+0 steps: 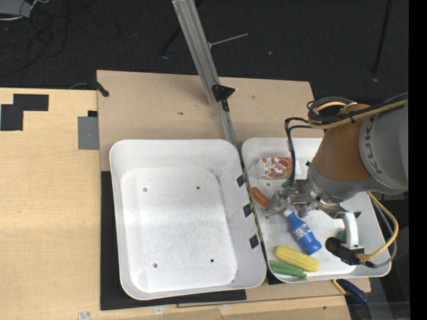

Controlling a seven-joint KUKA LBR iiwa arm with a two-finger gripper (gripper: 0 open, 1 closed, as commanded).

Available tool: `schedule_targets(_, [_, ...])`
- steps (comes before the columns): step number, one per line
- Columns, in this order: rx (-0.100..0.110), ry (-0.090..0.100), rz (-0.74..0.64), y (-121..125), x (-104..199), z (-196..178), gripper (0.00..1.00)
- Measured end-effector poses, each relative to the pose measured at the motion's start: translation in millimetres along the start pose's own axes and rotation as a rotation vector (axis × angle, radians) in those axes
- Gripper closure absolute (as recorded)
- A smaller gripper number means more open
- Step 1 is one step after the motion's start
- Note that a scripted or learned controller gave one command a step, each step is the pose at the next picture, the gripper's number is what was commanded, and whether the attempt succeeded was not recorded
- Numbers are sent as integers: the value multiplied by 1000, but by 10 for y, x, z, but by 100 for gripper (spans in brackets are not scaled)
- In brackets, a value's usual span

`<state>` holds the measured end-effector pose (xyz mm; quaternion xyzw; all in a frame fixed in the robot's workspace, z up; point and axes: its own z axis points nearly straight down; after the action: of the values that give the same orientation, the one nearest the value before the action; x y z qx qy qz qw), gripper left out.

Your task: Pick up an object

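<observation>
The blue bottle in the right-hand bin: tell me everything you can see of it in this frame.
The blue plastic bottle lies on its side on the floor of the right white bin, slanting from upper left to lower right. A pale label with red marks wraps its middle, and its upper end looks lighter. That upper end sits right by the gripper; whether they touch is unclear. The yellow toy corn cob lies just below it, close to its lower end.

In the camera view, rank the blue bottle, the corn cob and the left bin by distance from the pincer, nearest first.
1. Blue bottle: just below-right of the pincer, in the right bin.
2. Corn cob: further down, near that bin's front edge.
3. Left bin: its middle lies far left.
</observation>
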<state>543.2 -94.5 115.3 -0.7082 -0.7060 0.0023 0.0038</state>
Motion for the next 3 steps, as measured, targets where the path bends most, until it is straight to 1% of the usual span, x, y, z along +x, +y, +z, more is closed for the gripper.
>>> schedule_targets(1, [-4, -1, 8, 1, -29, -127, 100])
schedule_targets(2, [-10, -2, 5, 6, -52, -545, 100])
schedule_targets(3, [-12, -2, -3, 12, -63, -1071, 100])
